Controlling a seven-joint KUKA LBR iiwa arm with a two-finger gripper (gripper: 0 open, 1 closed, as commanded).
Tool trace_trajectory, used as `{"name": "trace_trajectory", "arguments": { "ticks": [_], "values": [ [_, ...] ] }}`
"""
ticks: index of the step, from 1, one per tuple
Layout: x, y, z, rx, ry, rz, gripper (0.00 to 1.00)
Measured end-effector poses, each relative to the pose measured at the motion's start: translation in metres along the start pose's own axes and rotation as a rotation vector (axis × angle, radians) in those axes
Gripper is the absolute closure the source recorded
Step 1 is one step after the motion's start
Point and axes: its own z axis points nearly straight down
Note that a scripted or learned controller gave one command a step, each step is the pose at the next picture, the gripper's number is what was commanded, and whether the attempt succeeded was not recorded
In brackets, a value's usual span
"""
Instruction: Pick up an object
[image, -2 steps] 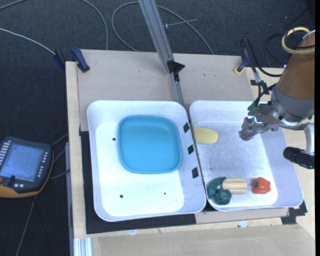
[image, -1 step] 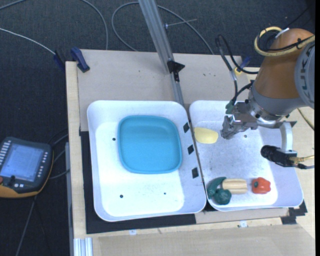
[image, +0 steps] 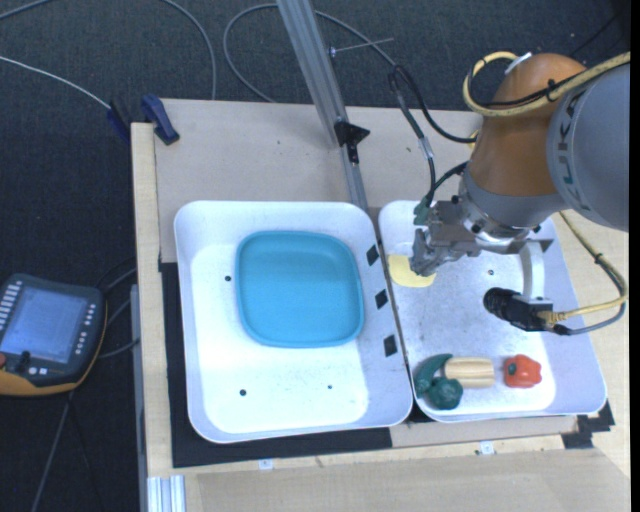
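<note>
My gripper (image: 424, 262) reaches down into the right bin (image: 470, 300), its tip right over a flat pale yellow piece (image: 409, 272) near the bin's left wall. That piece is partly hidden beneath the gripper. Along the bin's front edge lie a dark green object (image: 438, 380), a tan cylinder (image: 470, 371) and a red pepper-like object (image: 521, 371) in a row. Nothing shows between the fingers.
The left bin (image: 210, 300) holds a light blue square plate (image: 300, 287). A metal pole (image: 325, 90) rises from the back between the bins. A handheld control pendant (image: 45, 330) lies off the bench at the left.
</note>
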Motion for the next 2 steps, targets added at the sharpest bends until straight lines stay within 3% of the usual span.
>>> {"name": "trace_trajectory", "arguments": {
  "ticks": [2],
  "values": [
    [0.101,0.018,0.01,0.0,0.001,-0.001,1.0]
  ]
}}
